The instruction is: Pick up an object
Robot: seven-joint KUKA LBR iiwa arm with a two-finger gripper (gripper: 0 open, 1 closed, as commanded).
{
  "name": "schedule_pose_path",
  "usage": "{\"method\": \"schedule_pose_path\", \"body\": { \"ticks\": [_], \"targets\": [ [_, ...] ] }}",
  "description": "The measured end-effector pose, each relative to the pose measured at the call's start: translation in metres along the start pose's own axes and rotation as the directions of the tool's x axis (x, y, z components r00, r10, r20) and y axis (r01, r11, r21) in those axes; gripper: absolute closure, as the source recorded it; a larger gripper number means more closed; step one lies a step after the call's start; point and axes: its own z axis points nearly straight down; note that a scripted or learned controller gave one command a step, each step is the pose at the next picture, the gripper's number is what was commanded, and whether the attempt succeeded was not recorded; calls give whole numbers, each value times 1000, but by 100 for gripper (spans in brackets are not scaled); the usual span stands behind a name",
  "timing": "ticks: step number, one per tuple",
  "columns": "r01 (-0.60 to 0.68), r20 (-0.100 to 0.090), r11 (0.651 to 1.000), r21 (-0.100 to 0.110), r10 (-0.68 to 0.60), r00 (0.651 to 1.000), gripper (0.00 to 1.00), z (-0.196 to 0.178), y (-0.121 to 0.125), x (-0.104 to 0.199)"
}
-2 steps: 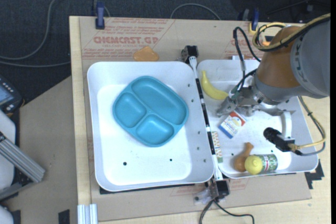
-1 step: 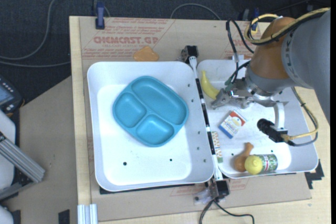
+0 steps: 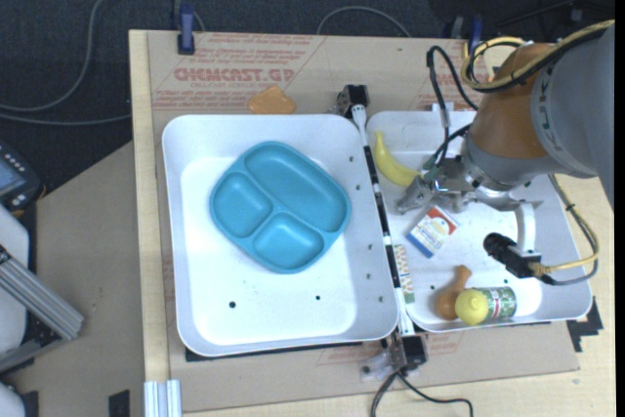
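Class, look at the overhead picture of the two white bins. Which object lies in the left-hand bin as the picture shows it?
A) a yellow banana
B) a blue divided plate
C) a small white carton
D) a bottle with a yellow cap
B: the blue divided plate lies alone in the left bin, while the banana, small carton and yellow-capped bottle all lie in the right bin.

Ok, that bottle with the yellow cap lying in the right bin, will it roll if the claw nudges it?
Probably. The bottle lies on its side and looks round, so a sideways push would likely roll it. The bin wall just beyond it may stop it. Its smooth body might slip between the fingers.
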Motion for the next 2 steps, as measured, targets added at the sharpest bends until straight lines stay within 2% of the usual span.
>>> {"method": "schedule_pose_path", "body": {
  "ticks": [1,2],
  "targets": [
    [1,1,1000,-4,-1,1000,0,0,3,1],
    [0,1,1000,-6,0,1000,100,-11,4,1]
  ]
}}
